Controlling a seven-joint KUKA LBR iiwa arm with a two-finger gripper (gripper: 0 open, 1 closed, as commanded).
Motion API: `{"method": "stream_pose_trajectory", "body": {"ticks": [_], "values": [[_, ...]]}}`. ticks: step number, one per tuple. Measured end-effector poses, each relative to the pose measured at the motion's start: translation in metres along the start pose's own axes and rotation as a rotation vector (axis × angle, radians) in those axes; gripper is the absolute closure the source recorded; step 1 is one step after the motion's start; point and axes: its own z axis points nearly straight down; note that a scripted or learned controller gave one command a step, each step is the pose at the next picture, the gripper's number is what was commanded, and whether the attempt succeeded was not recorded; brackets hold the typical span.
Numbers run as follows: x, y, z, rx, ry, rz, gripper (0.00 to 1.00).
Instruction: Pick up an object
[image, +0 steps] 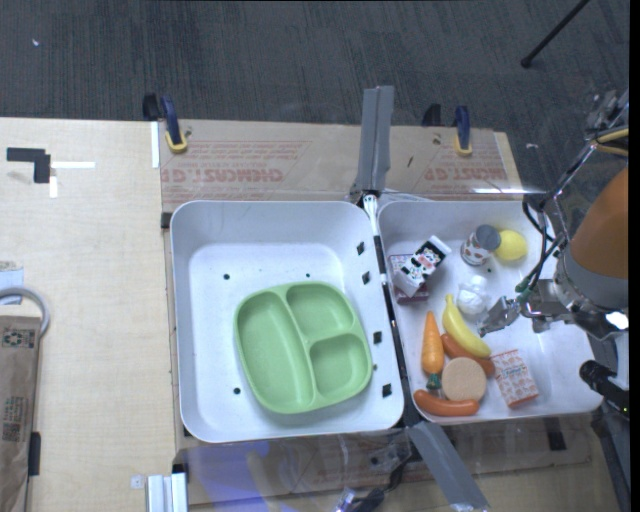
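The claw (497, 318) hovers in the right bin (560, 400); I cannot tell its state; the banana (463, 327) lies just left of it; better to drop straight, straddling the fruit's narrow width before closing.

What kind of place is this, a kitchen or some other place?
Probably a robot test bench in a lab, not a kitchen. Two white bins are fixed side by side, cardboard is clamped to the bench, and the food looks like plastic toys beside the claw.
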Motion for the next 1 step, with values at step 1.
{"method": "stream_pose_trajectory", "body": {"ticks": [1], "values": [[0.0415, -0.0226, 0.0503, -0.005, -0.001, -0.026, 0.00]]}}
